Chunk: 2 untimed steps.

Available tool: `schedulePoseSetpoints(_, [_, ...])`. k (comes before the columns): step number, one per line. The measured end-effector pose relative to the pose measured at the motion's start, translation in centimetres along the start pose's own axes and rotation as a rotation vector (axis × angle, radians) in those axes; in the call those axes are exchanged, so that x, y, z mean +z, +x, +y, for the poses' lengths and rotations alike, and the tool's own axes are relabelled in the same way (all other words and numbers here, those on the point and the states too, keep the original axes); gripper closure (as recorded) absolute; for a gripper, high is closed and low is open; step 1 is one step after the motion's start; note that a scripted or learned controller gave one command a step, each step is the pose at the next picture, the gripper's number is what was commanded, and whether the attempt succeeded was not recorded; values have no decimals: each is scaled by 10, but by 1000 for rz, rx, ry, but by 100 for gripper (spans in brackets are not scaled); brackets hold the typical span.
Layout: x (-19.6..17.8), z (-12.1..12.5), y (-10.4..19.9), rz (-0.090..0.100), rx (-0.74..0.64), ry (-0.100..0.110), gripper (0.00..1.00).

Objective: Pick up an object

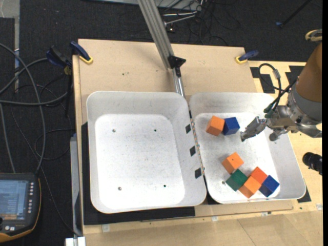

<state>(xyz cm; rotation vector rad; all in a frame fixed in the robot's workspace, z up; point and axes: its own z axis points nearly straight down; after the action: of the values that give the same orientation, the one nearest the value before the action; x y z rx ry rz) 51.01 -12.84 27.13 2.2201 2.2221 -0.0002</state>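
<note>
- A tan wooden bench (154, 65) is seen on a dark carpeted floor, with cables around it and a teach pendant (18, 204) at the lower left.
- Two shallow white bins are set side by side: the left bin (102, 106) and the right bin (292, 163).
- An orange cube (216, 125) and a blue cube (231, 125) are found touching near the right bin's far edge.
- A lone orange block (232, 162) lies at its middle.
- A cluster is gathered near the right bin's near edge: a green cube (237, 180), two orange ones and a blue one.
- The gripper (252, 129) is held just beside the blue cube; its fingers are slightly parted, with nothing between them.
</note>
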Motion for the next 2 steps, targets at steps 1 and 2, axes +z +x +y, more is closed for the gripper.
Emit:
schedulePoseSetpoints(1, [0,0,0,0,1,-1,0])
schedulePoseSetpoints(2, [44,-1,-5,1,2,5,0])
